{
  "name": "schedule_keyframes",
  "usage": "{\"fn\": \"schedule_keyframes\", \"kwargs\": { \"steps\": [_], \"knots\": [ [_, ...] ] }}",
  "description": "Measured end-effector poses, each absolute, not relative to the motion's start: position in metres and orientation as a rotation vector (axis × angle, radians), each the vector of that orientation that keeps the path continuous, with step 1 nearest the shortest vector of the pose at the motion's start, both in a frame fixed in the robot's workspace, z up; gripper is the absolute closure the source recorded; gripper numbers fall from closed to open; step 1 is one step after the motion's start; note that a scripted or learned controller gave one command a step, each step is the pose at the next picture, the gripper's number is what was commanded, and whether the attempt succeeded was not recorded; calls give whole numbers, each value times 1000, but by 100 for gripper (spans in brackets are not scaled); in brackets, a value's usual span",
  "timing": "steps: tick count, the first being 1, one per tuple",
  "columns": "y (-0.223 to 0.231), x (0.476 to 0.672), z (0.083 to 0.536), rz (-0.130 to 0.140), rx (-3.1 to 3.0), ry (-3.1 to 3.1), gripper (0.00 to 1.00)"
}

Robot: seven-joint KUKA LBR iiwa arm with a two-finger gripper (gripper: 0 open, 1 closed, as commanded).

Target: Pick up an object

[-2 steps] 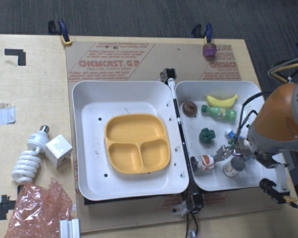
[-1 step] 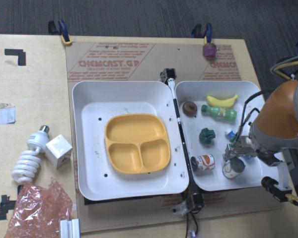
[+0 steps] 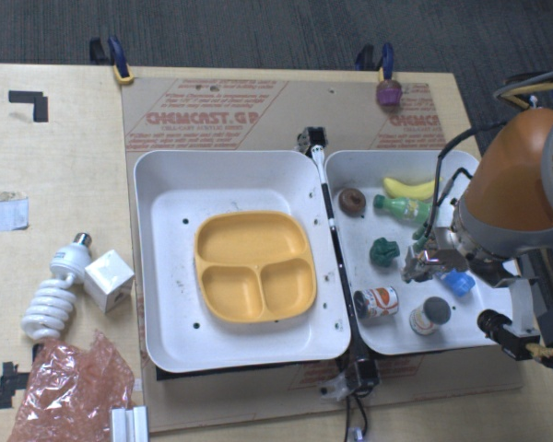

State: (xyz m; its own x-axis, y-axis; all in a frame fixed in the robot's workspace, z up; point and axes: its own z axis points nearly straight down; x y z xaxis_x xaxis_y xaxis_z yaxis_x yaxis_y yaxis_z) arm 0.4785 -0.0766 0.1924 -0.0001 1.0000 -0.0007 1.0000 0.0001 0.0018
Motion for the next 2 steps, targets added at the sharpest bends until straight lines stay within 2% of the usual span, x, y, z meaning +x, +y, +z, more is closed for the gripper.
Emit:
{"fn": "schedule_keyframes", "kwargs": {
  "steps": [1, 2],
  "knots": [
    [-77, 479, 192, 1, 2220, 2220, 0],
    [-92, 478, 94, 1, 2222, 2220, 0]
  ]
}}
